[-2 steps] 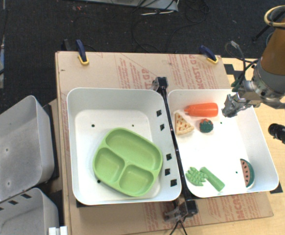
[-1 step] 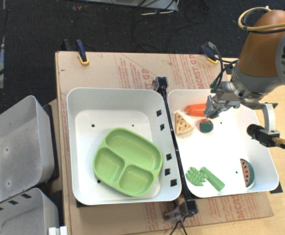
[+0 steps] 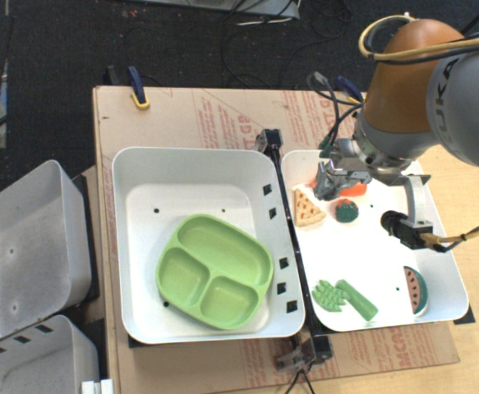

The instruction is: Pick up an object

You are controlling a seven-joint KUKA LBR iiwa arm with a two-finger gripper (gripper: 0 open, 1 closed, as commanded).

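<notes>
My gripper [image 3: 331, 182] hangs low over the back left part of the right bin [image 3: 387, 257]. Just below it lies an orange waffle-patterned wedge [image 3: 307, 208], and a small dark green round toy [image 3: 346, 211] sits to the right of that. A red-orange piece [image 3: 355, 190] peeks out beside the gripper, partly hidden by it. Toward the front of the same bin lie a green leafy toy [image 3: 343, 296] and a watermelon slice [image 3: 417, 290]. Nothing shows as held.
The left bin [image 3: 140, 179] holds a light green divided plate [image 3: 214, 271]. A black fitting on a cable [image 3: 403, 227] sticks out over the right bin's right side. A black divider [image 3: 287, 228] separates the bins. Spare white bins [image 3: 25, 245] stand at far left.
</notes>
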